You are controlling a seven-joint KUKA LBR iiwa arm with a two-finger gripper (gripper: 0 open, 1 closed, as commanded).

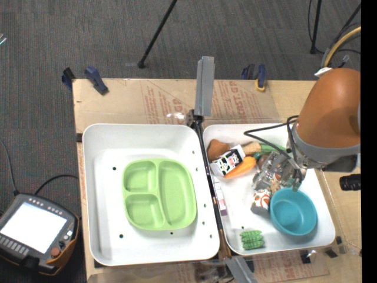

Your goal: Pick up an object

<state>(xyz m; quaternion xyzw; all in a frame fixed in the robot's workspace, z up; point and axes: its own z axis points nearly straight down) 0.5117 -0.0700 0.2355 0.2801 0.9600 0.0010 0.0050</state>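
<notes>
The right bin (232,240) holds several small objects: a black-and-white carton (230,161), an orange carrot (240,169), a brown piece (216,148) at the back left, a green pea pod (251,239) near the front, a small printed packet (260,203) and a teal bowl (293,211). My gripper (277,175) hangs low over the middle of this bin, just behind the bowl and above the packet, under the orange wrist band (330,108). A green stem-like piece (268,149) lies near its left side.
The left bin (97,158) carries a light green divided plate (159,194). A grey post (204,93) rises between the bins at the back. Blue clamps (94,78) grip the bench's far edge. A tablet controller (35,232) lies on the floor at left.
</notes>
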